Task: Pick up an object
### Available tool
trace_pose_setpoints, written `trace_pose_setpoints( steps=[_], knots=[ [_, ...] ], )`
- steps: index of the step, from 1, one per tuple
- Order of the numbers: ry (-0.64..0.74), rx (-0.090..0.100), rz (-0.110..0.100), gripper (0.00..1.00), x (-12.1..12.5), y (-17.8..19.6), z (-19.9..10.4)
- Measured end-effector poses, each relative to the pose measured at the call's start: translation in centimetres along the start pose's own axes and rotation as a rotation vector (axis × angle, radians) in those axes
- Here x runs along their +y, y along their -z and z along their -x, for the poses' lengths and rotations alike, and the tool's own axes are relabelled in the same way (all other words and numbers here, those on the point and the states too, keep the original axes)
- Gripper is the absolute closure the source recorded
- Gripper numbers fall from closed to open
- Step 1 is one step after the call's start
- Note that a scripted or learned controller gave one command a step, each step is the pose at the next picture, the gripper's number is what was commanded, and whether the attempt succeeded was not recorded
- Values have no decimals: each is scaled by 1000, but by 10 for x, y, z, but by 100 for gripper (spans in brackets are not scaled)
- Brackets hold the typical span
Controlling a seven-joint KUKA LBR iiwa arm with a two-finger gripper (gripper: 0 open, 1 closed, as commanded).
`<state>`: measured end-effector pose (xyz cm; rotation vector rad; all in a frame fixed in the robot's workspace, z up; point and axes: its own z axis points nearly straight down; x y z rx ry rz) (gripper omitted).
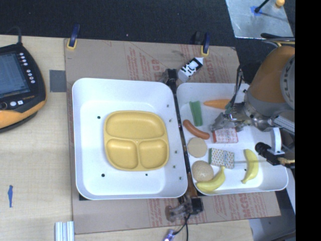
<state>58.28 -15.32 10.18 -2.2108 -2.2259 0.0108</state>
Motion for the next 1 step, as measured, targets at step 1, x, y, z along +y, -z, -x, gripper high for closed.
trace_pose_setpoints(
  steps=[1],
  knots=[
    [1, 3, 8, 100, 12, 92, -94]
  ],
)
